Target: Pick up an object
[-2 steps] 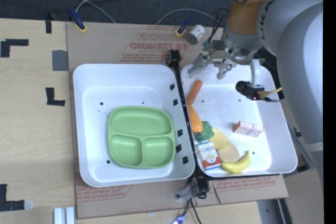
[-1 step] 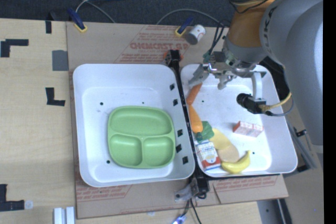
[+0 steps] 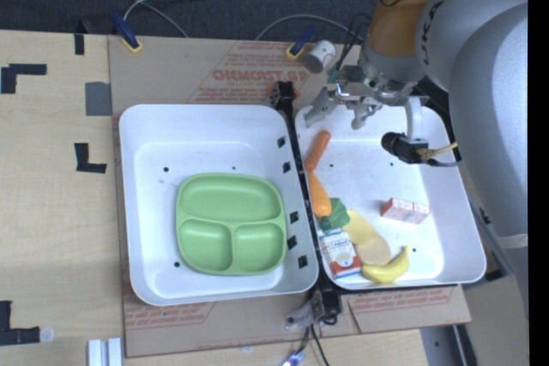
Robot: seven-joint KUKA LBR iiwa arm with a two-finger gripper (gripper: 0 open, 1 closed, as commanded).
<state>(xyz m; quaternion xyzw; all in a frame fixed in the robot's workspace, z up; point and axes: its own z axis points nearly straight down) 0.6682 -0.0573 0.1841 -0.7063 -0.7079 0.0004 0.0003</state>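
Observation:
My gripper [image 3: 339, 109] hangs over the far left corner of the right bin [image 3: 429, 257], its two fingers spread open with nothing between them. Just below it a long orange carrot [image 3: 316, 148] lies tilted against the bin's left wall. A second orange carrot with a green top [image 3: 322, 200] lies further down that wall. Nearer the front lie a small carton [image 3: 339, 254], a pale yellow piece [image 3: 369, 240] and a yellow banana [image 3: 386, 267]. A red and white box [image 3: 405, 210] sits apart, toward the right.
The left bin [image 3: 146, 141] holds a green divided plate [image 3: 231, 223]. A black divider with clips [image 3: 293, 176] runs between the bins. Cables and blue clamps [image 3: 129, 34] lie on the cardboard behind the bins. The arm's grey body fills the right side.

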